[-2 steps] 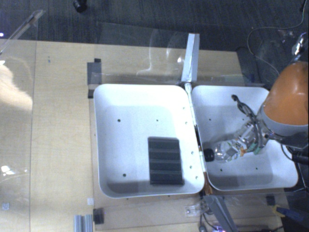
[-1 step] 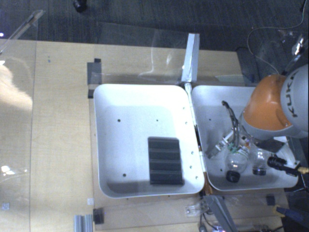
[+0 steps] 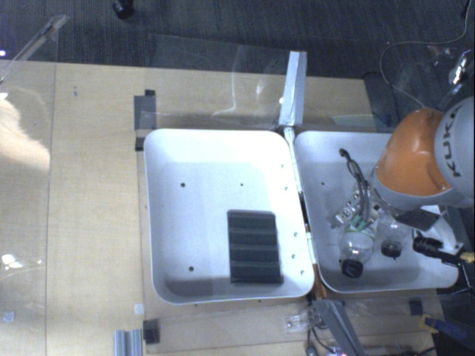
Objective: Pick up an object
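Camera view places my tool (image 3: 358, 225), finger state indeterminable, low in the right bin (image 3: 326, 162) beside a clear bottle with a black cap (image 3: 355, 252); I judge it light, rigid and slippery, best gripped across the body.

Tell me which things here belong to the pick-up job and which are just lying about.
Belong to the job:
gripper, low in the right bin
clear bottle with a dark cap, just below the gripper
black ridged block in the left bin

Just lying about:
clear panel behind the bins
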`<state>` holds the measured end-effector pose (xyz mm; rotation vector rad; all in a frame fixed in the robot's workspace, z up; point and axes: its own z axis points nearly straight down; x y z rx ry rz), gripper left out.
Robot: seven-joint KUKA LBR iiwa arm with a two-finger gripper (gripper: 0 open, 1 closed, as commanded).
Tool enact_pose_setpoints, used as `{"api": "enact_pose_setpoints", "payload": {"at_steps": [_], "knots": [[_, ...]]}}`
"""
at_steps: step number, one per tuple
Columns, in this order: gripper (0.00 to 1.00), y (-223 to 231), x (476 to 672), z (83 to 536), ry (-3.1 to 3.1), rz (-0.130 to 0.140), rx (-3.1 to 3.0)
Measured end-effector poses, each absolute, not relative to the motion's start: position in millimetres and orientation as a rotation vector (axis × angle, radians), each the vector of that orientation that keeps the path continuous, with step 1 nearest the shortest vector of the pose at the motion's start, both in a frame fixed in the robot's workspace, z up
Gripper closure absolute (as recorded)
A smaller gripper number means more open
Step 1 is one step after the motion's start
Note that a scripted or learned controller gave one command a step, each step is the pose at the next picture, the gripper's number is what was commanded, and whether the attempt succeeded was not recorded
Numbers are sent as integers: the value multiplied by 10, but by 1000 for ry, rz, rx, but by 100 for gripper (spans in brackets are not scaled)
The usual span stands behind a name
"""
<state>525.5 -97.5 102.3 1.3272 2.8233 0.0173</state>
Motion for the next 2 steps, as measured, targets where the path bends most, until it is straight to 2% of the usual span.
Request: {"api": "enact_pose_setpoints", "payload": {"at_steps": [1, 2], "knots": [[0, -975, 5254, 1022, 2823, 17, 1327], [0, -952, 5838, 894, 2589, 10, 1762]]}}
